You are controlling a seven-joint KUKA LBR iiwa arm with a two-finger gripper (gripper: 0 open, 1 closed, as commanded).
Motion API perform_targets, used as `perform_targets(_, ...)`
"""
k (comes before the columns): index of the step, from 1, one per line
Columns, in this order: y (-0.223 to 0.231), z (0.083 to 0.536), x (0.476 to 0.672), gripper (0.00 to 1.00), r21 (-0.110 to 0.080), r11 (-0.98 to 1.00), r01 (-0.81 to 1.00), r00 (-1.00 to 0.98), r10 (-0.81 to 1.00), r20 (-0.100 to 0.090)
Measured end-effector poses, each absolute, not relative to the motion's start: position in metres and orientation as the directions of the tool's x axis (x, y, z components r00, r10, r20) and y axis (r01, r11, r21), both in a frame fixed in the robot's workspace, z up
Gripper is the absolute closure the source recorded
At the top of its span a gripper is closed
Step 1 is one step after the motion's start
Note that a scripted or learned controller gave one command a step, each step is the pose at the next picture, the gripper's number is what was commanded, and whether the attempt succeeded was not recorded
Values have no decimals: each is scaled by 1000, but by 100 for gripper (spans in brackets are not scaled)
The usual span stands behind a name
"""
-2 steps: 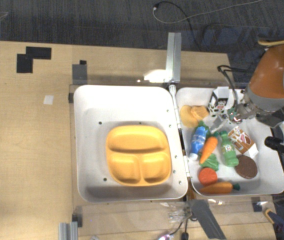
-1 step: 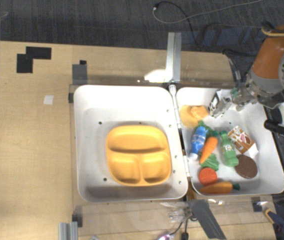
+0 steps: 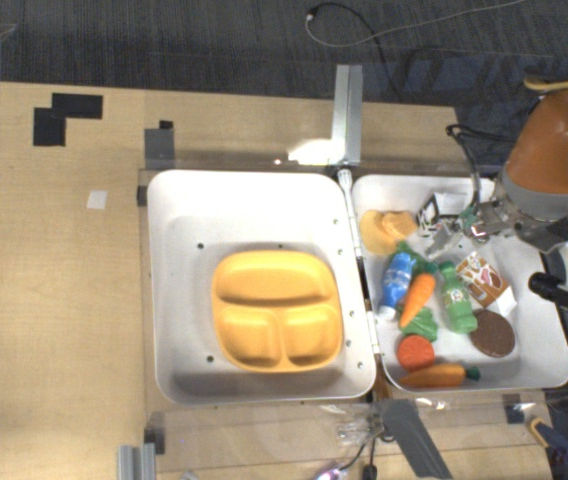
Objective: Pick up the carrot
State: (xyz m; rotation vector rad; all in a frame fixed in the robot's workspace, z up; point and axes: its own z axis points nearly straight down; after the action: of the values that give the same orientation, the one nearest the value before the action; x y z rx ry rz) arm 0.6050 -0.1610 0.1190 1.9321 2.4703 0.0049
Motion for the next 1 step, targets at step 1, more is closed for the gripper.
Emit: perform_targets(1, -197, 154, 671, 0, 5, 197, 980, -197, 980, -4)
